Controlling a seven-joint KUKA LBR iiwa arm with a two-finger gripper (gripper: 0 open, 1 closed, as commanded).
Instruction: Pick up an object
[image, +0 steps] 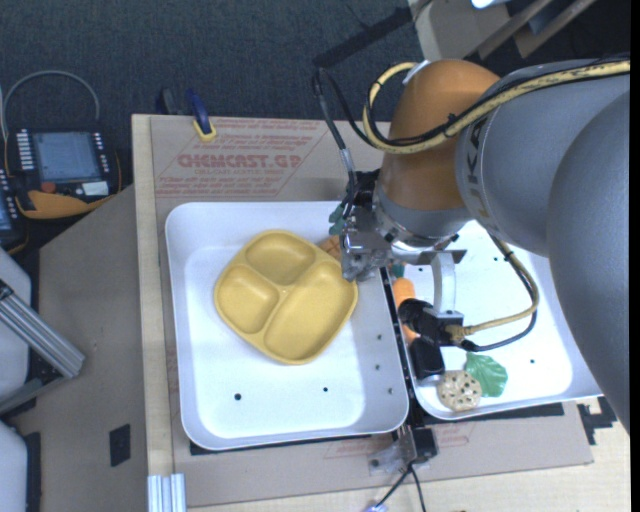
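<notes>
The yellow divided plate (285, 296) lies just left of the claw (358, 250); claw's state unclear.

Brown bench (250, 160) carrying printed red lettering, blue-and-yellow clip (201, 118) at its eleven o'clock edge, handheld control pendant (62, 165) off at nine o'clock, dark carpet (200, 50) along twelve o'clock, aluminium rail (40, 335) at eight

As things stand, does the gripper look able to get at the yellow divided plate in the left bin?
Probably yes. The gripper hangs right at the right edge of the yellow divided plate, nothing lies on the plate, and the left bin around it is open.
</notes>
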